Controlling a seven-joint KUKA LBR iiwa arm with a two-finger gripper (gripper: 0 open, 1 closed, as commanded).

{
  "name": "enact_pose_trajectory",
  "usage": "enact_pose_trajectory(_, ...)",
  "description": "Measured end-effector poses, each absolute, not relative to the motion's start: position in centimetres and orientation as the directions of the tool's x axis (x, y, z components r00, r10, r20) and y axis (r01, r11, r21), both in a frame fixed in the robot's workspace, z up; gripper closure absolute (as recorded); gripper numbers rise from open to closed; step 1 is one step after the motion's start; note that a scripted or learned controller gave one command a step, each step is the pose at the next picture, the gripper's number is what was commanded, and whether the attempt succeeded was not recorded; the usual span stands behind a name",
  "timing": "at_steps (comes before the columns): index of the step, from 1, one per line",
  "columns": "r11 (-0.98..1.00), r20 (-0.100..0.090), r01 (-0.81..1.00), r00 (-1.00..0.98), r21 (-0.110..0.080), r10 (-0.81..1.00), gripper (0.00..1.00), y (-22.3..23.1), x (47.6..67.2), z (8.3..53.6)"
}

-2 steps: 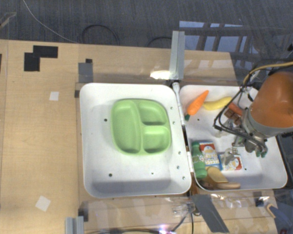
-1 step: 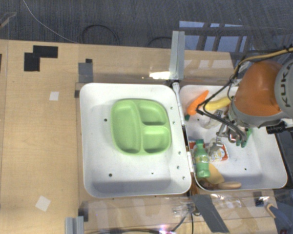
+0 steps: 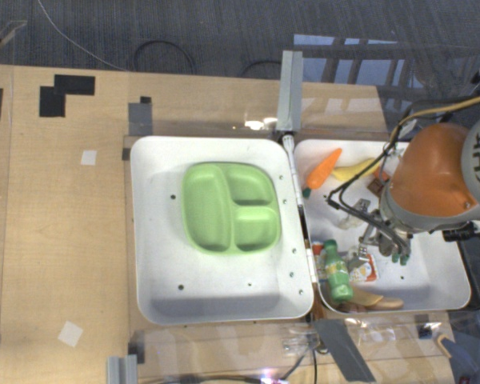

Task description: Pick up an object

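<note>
claw low in right bin, open/closed can't tell | green bottle just beside | carrot far corner | green divided tray in left bin

Green divided tray in left white bin; wooden bench
</note>
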State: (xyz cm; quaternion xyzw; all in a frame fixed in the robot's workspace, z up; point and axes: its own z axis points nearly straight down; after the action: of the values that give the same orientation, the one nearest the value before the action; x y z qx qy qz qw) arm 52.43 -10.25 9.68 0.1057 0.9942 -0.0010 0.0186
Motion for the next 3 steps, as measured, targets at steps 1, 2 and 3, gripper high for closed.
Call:
enact_pose_trajectory(1,0.959,-0.040,0.284,-0.958,0.004,0.283,0.00,-10.0,49.9,9.6)
enact_pose_trajectory(2,1.000,-0.014,0.020,-1.000,-0.002,0.020,0.00,-12.5,54.8,14.8)
enact_pose_trajectory(3,0.992,-0.027,-0.127,-0.992,-0.006,-0.127,0.00,-12.6,51.5,9.5)
